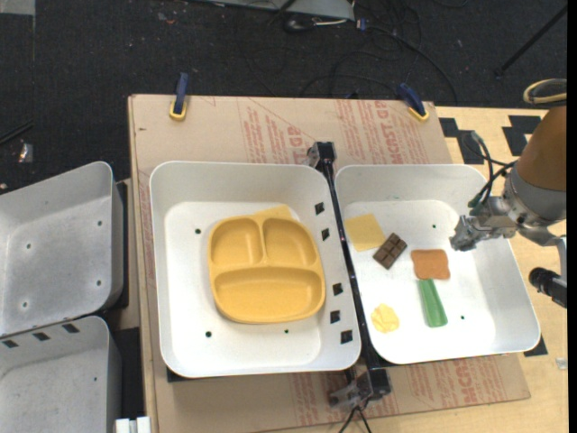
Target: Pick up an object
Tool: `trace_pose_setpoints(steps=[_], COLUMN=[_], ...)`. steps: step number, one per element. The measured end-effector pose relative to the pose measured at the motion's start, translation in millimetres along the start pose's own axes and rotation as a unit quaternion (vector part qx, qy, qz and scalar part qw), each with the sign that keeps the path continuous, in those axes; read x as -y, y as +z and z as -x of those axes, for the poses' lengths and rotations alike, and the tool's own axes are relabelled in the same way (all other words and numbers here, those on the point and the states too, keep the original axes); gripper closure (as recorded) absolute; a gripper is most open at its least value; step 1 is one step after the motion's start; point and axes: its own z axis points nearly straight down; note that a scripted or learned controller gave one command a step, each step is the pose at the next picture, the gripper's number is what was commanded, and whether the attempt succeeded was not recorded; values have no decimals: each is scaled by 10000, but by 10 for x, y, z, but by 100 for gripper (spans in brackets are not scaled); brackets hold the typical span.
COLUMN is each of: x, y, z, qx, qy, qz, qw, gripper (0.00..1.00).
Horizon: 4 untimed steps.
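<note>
Item 1, lowest in the frame: surface [225,120], a brown cardboard-covered board carrying two shallow white bins side by side; a black clamp sat at its near edge, lower centre.

Item 2: left bin [171,269], centre-left of the frame. It held one yellow divided plate [267,270], three compartments, lying flat; a pale yellow corner showed from under the plate's far edge.

Item 3: right bin [505,323], centre-right. Contents, near to far:
- small yellow lump [385,317], near the bin's lower left;
- green stick [434,303], lying lengthwise, just right of the lump;
- orange-brown square piece [430,263], touching the far end of the green stick;
- dark brown chocolate-like bar [389,251], tilted, just left of the orange-brown piece;
- pale yellow flat square [365,231], just beyond the bar, toward the divider between the bins.

Item 4: gripper [465,236], over the right part of the right bin, near the orange-brown square piece but apart from it. Whether its jaws stood wide or narrow could not be told; nothing was seen held. The arm [550,165] entered from the right edge.

Item 5: two blue-and-yellow clamps [179,97] on the surface's far edge, upper left and upper right.

Item 6: dark floor with cables, top of the frame.
</note>
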Motion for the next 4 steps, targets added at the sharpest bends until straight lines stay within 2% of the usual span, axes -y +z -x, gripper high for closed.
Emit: trace_pose_setpoints(steps=[2, 3, 4], x=[98, 89, 18], y=[-1037, -1258, -1280], z=[-81, -81, -555], qx=[1, -2, -8], qy=[-2, 1, -9], qz=[3, -11, -23], qw=[10000, 10000, 10000], gripper=[100, 100, 100])
